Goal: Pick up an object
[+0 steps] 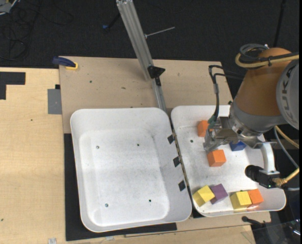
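The right bin [189,117] holds several small blocks. An orange cube [216,157] lies in its middle. Just above that cube, on its upper left side, hangs my gripper [212,142], low over the bin floor. Another orange block [202,128] sits behind the gripper, partly covered by it. A blue block [237,146] peeks out under the wrist on the right. Along the front edge lie a yellow cube [204,194], a purple cube [219,191], a second yellow block [240,200] and an orange block [256,196].
The left bin [123,166] stands next to the right one, with black clips [175,160] along the shared rim. A metal rail [138,39] slants up from between the bins. The arm's orange band [262,93] and cables cover the right bin's far right side.
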Available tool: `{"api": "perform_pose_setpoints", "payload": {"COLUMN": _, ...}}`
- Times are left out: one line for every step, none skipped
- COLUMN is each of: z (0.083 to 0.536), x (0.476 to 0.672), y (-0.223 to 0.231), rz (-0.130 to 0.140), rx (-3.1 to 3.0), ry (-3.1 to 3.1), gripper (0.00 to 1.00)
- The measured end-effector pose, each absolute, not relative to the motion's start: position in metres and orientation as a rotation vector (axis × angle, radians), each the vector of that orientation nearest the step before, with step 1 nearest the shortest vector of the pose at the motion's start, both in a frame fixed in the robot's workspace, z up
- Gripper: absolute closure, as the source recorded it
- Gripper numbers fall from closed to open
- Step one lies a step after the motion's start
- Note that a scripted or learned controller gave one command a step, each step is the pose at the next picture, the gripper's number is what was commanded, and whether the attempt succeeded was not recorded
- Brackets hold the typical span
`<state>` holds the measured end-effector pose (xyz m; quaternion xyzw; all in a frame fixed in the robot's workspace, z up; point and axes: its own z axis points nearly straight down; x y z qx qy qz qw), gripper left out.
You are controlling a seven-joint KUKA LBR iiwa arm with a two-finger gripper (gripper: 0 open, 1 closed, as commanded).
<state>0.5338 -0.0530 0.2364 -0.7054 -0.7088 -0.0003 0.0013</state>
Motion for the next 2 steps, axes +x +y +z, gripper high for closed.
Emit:
{"api": "perform_pose_setpoints", "payload": {"z": 0.231, "x": 0.549, "y": 0.007, "rz": 0.001, "rx": -2.213, "ry": -2.225, "gripper": 1.00}}
{"api": "perform_pose_setpoints", "payload": {"z": 0.220, "x": 0.566, "y": 0.060, "rz": 0.002, "rx": -2.215, "ry": -2.224, "gripper": 1.00}}
